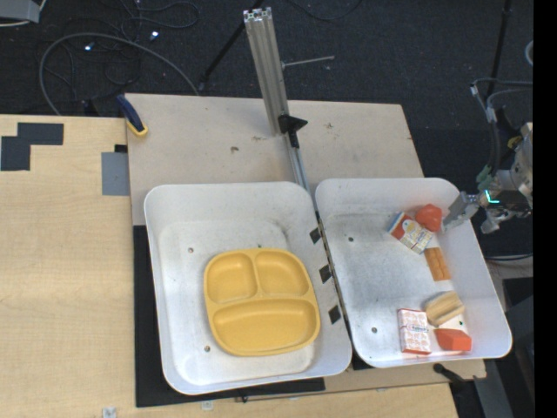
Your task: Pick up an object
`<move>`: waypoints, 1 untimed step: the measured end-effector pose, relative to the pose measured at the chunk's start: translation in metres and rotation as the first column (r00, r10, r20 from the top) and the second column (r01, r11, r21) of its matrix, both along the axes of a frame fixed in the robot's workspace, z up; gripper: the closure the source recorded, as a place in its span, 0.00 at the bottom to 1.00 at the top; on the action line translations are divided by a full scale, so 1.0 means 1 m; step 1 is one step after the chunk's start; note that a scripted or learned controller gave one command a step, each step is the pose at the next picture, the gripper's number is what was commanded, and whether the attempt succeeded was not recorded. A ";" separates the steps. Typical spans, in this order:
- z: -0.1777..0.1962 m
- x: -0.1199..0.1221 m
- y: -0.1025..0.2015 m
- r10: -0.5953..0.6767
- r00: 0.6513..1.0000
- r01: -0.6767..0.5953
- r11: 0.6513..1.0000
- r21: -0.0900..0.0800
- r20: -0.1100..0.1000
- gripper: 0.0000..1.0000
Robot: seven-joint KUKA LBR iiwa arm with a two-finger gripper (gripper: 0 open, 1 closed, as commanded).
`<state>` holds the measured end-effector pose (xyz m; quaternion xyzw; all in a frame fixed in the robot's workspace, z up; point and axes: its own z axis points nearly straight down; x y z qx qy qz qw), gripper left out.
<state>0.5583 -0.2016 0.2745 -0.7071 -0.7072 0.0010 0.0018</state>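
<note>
two shallow white bins sit side by side on the bench. nearest the camera, the left bin [165,233] holds one yellow divided plate [260,301] with three compartments, lying flat toward the bin's near half. in the near right corner of the right bin [365,259] there are three small items close together: one red and white carton [414,331], one orange-red piece [452,341] touching its right side, and one tan bread-like block [442,307] just behind them. farther back in the same bin lie one brown stick-like bar [438,263], one tilted white and orange packet [412,232] just beside it, and one red rounded object [429,217] touching the packet's far side. that makes six loose things in the right bin. the gripper [471,207] is at the right bin's far right rim, just beside the red rounded object, with nothing visible between its fingers; whether they are spread or pressed together cannot be told. beyond the bins one metal post [266,68] rises from the bench
</note>
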 end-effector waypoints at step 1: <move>0.001 0.000 0.000 0.000 1.000 0.000 1.000 0.000 0.002 0.00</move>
